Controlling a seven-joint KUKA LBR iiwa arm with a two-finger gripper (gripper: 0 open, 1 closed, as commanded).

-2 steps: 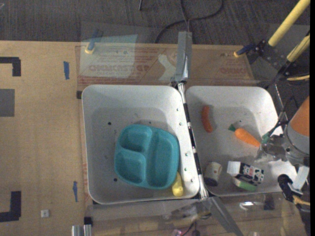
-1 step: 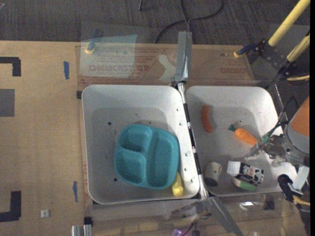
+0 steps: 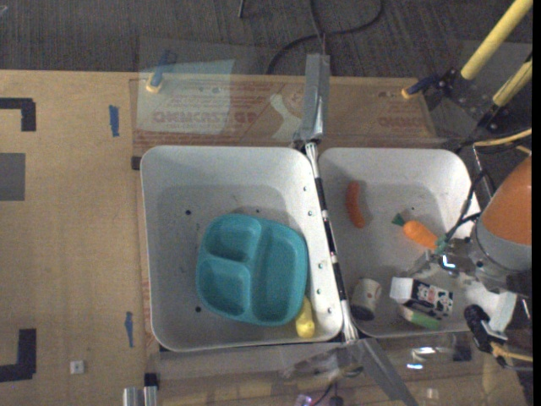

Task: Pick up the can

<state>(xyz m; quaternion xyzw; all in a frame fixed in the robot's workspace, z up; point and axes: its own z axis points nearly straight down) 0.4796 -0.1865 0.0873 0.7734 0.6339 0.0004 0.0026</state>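
The can [image 3: 366, 297], small and beige, lies on its side near the front left corner of the right bin [image 3: 380, 169], its dark open end facing the front. The arm reaches in from the right, with its orange band over the bin's right rim. My gripper [image 3: 441, 263] hangs over the right half of that bin, just above a white and black carton [image 3: 424, 299] and in front of a toy carrot [image 3: 418, 232]. It stands well to the right of the can and does not touch it.
An orange-red sausage [image 3: 357, 203] lies in the right bin's back left area. The left bin [image 3: 169, 227] holds a teal divided plate [image 3: 252, 267] and a yellow item [image 3: 304, 320] at its front right corner. Cables run by the arm.
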